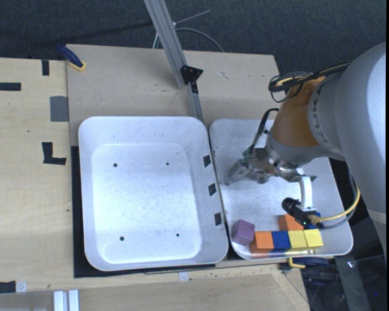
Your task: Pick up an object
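Our fingers [236, 172] hang low over the right-hand shallow white plastic bin [243, 133], close to its left wall, and they appear slightly parted with nothing between them, though the view is too coarse to be sure of the gap. Behind them, the grey wrist with its orange band [292, 118] leans in from the bin's right side.

The objects we might pick lie well apart from the fingers, along the near edge of that same bin. The small purple block [244, 230] sits nearest, almost straight toward the near edge from the fingertips. Beside it, running rightward in a touching row, are an orange cube [264, 240], a blue cube [281, 240] and a yellow block [305, 239]; the row's long axis follows the near wall.

We judge the purple block the easiest target, standing slightly clear of the row. The left-hand white bin [146, 193] rests alongside on the pale wooden worktop [26, 173].
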`<state>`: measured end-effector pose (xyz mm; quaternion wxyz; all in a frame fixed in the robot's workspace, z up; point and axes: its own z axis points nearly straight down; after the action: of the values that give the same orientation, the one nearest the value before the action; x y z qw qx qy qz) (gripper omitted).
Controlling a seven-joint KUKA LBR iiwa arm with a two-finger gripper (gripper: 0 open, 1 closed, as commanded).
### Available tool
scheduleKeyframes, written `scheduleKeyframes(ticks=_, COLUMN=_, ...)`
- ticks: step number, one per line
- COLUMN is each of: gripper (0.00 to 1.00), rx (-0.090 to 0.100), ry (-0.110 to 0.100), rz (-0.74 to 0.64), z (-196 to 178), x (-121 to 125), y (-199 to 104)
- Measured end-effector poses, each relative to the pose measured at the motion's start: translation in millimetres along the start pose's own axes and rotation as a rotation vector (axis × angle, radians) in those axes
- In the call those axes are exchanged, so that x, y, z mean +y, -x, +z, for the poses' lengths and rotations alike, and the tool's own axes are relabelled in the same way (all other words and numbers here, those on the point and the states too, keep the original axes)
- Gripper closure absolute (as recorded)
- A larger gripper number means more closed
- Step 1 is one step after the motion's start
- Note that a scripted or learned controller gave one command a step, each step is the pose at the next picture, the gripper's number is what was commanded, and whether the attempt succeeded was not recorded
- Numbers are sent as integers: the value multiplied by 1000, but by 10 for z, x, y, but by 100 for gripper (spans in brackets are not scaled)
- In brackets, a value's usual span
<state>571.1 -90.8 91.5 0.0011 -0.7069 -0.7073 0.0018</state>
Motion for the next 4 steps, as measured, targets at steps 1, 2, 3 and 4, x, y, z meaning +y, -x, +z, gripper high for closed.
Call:
scheduleKeyframes(ticks=1, gripper=0, rx=1, ry=-1, rz=1, z=2, x=-235, y=-5)
scheduleKeyframes(ticks=2, gripper=0, rx=1, ry=0, rz=0, z=2, x=-358, y=0)
scheduleKeyframes(ticks=3, gripper=0, rx=2, ry=1, rz=0, z=3, x=-375, y=79)
scheduleKeyframes(ticks=4, gripper=0, rx=2, ry=8, rz=-3, z=-1039, x=-721, y=-341)
